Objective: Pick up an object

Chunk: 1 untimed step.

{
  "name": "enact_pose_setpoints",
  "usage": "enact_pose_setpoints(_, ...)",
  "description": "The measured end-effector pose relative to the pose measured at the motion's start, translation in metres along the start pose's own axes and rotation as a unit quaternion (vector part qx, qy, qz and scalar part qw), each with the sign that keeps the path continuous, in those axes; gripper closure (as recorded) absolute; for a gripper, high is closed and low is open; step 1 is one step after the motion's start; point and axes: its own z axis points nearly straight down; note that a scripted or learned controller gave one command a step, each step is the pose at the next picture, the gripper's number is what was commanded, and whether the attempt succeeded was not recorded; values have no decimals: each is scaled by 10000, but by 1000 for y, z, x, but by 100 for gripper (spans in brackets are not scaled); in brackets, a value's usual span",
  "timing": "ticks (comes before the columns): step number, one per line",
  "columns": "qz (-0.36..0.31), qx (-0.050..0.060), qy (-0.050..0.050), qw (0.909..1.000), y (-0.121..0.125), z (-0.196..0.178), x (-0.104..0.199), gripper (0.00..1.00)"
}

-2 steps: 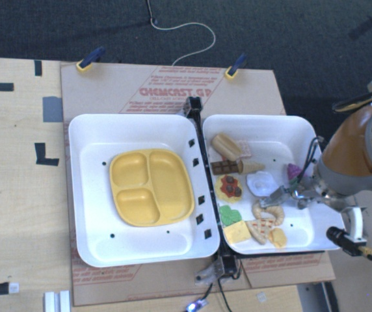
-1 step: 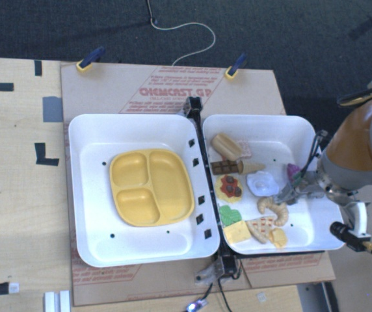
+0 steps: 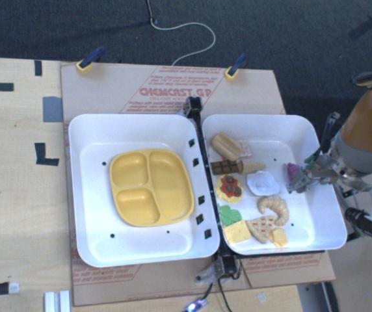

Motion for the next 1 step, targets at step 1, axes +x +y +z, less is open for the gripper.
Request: enact_pose_setpoints(1,1,0,1,10000,1,-53,0,100)
